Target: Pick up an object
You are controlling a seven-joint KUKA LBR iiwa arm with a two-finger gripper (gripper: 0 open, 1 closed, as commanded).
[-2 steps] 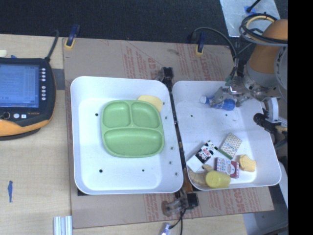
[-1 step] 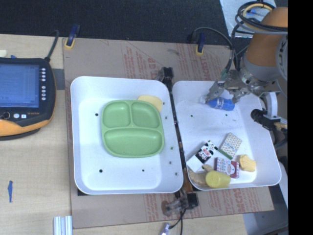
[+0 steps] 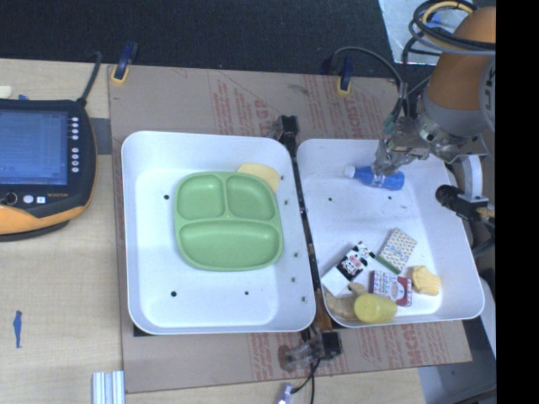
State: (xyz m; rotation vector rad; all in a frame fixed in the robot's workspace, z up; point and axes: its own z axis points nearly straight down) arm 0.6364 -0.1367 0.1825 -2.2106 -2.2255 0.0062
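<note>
Right bin point(image 3: 455, 251), white, shallow: taken as landmark for all entries.

Claw point(image 3: 389, 172): lowered into the bin's far part, near its back wall, directly over a blue object; whether it is spread or closed cannot be told.

Blue object point(image 3: 378, 178), with a pale tip pointing toward the left bin: lies on the bin floor at the back, touching or just beneath the claw. Not clear that it sits between the claw's tips.

Near-corner cluster, well apart from the claw: black-and-white patterned piece point(image 3: 354, 262); checkered packet point(image 3: 397, 247) beside it; red-and-white packet point(image 3: 390, 287); yellow corn-like piece point(image 3: 425, 281) toward the bin's right wall; round yellow item point(image 3: 375, 308) at the front wall, resting against a tan item point(image 3: 339, 304).

Left bin point(image 3: 152, 225), adjoining the landmark's left wall: holds a green divided plate point(image 3: 227, 221) with a pale yellow piece point(image 3: 261, 175) at its far corner.

Tablet point(image 3: 40, 162): on the counter point(image 3: 50, 310), far left of both bins.
</note>
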